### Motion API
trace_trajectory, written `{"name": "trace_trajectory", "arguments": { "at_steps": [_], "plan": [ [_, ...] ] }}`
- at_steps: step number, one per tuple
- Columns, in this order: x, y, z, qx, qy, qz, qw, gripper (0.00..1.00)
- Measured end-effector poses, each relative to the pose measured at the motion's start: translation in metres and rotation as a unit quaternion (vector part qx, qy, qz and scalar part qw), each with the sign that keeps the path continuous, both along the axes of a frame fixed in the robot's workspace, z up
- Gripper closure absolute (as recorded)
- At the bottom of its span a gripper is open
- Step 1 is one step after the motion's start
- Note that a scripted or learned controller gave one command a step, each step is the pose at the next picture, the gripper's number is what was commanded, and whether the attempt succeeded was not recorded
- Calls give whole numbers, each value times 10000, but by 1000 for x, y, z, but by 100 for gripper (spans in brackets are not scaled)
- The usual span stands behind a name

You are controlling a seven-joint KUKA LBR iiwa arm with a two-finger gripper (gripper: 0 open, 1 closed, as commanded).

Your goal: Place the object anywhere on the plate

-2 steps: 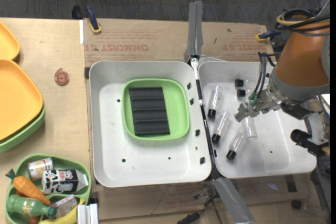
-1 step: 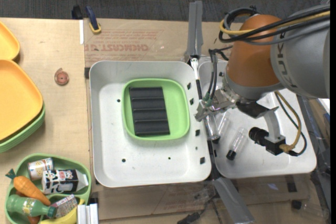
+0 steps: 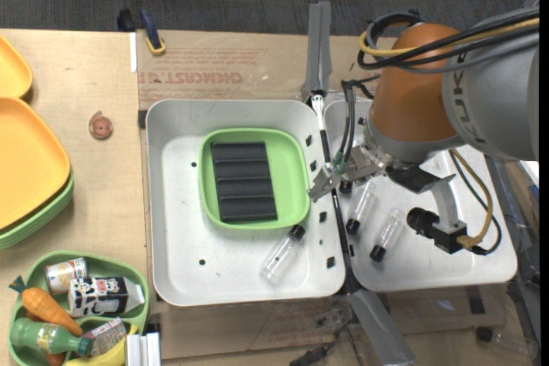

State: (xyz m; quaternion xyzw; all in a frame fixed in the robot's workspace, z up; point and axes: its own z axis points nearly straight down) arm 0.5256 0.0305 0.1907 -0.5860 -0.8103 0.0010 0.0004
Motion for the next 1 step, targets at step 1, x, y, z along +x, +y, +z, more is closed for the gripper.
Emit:
{"name": "trace_trajectory", "arguments": {
  "at_steps": [1],
  "plan": [
    [38, 51, -1, -3, 3, 273, 9996, 0]
  ]
}}
